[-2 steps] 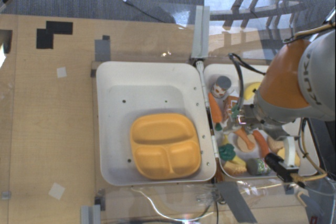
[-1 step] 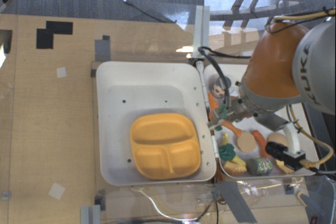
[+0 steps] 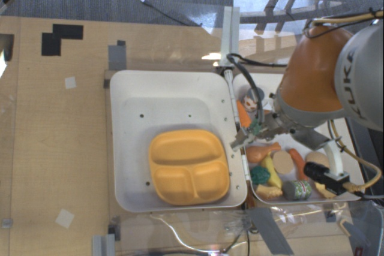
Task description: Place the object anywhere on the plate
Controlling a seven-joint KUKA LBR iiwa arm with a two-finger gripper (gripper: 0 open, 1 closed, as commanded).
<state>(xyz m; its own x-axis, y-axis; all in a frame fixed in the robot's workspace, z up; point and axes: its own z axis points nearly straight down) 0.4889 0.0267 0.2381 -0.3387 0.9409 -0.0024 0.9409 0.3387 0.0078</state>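
A yellow plate (image 3: 188, 166) with three compartments lies in the front half of the left bin (image 3: 135, 99), with nothing on it. My gripper (image 3: 247, 133) hangs low over the left edge of the right bin (image 3: 252, 192), just beside the divider between the bins. It is above an orange toy piece (image 3: 264, 152), and an orange carrot-like piece (image 3: 243, 113) lies just behind it. A small green bit shows at the gripper, but I cannot make out whether anything is held. The arm hides much of the right bin.
The right bin holds several toy foods: a green broccoli-like piece (image 3: 260, 175), a yellow piece (image 3: 273, 172), a tan disc (image 3: 282, 162), a red-orange piece (image 3: 297, 159) and a grey-green lump (image 3: 298, 190). The bins' raised rims meet between plate and gripper.
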